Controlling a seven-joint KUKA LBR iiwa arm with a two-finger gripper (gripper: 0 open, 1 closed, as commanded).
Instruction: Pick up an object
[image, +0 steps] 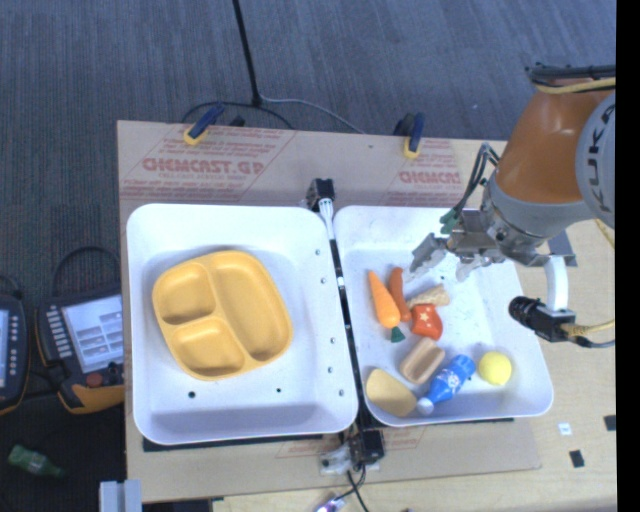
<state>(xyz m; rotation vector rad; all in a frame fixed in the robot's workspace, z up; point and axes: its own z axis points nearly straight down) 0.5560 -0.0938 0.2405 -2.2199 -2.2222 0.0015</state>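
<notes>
carrot (382, 299) lies below the raised, spread claw (445, 260).

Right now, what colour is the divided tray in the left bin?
Yellow. The divided tray shows plainly in the camera view, lying in the left bin.

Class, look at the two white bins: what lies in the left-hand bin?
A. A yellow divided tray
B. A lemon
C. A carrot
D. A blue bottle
A. The yellow divided tray lies in the left bin; the carrot, blue bottle and lemon are in the right bin.
</notes>
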